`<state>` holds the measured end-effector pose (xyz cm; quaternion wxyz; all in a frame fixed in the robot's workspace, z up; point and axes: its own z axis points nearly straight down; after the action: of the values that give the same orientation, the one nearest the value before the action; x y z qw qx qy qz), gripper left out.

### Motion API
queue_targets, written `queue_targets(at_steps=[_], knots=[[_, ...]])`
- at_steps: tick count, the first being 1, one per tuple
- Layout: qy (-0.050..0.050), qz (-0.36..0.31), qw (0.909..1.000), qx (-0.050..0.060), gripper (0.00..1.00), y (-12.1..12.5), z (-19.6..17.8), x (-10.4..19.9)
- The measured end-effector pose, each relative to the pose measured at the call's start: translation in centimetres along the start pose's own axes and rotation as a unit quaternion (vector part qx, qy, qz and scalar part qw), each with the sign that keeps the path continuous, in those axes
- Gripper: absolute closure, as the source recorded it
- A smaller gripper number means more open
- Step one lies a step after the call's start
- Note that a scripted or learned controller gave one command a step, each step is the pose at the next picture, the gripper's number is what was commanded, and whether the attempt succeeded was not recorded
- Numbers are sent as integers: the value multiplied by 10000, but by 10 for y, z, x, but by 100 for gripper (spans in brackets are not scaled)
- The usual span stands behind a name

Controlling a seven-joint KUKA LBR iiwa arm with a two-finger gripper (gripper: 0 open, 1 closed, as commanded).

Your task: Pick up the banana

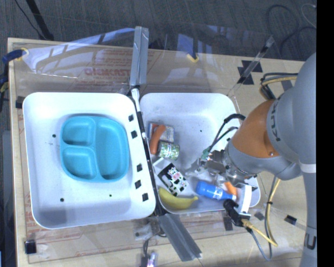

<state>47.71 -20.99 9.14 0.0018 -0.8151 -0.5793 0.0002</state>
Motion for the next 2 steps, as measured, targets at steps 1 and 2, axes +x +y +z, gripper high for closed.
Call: queue_targets(at_steps=[1,2], knots=[[-3,-479,9989,1,0,55,-91,106],[-13,-1134,9935,-3,0,90,-13,134]])
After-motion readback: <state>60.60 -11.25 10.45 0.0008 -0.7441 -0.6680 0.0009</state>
